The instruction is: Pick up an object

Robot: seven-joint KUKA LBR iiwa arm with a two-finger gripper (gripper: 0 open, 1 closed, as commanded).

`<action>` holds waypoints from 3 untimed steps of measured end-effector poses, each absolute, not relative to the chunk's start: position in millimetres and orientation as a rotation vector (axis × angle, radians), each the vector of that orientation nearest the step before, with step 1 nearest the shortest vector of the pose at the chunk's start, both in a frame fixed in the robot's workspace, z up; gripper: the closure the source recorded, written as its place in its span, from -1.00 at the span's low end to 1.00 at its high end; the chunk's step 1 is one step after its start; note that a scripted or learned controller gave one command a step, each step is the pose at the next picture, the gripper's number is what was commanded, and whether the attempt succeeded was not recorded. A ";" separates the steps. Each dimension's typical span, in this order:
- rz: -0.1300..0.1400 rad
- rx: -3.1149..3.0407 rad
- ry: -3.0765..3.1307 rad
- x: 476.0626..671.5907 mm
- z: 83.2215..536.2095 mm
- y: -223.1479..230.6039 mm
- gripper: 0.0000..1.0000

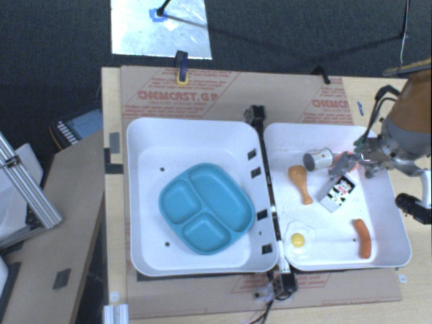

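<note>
1. This is a robotics lab or test cell, not a home: a grey arm with an orange band point(409, 117) reaches in over the bench's right edge.
2. Two shallow white bins point(145, 147) sit side by side on a brown board printed with red lettering point(177, 96), clamped at its far edge by a yellow-and-black clamp point(181, 68).
3. Toy food lies in the right bin: a plastic drumstick point(301, 183), a fried egg point(298, 239), a sausage point(363, 237).
4. Aluminium framing point(25, 189) stands at the left.
5. A reflective square sheet point(159, 19) lies on dark carpet beyond the bench's far edge, and cables point(304, 42) trail across that carpet.
</note>
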State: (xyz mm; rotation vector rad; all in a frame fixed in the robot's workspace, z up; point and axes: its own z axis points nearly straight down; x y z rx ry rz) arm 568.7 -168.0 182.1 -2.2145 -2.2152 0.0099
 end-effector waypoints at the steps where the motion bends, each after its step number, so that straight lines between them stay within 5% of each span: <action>1: -0.001 -2.219 -2.226 571.8 189.0 -167.6 -1.00; 3: -0.002 -2.224 -2.225 566.4 101.4 -172.6 -1.00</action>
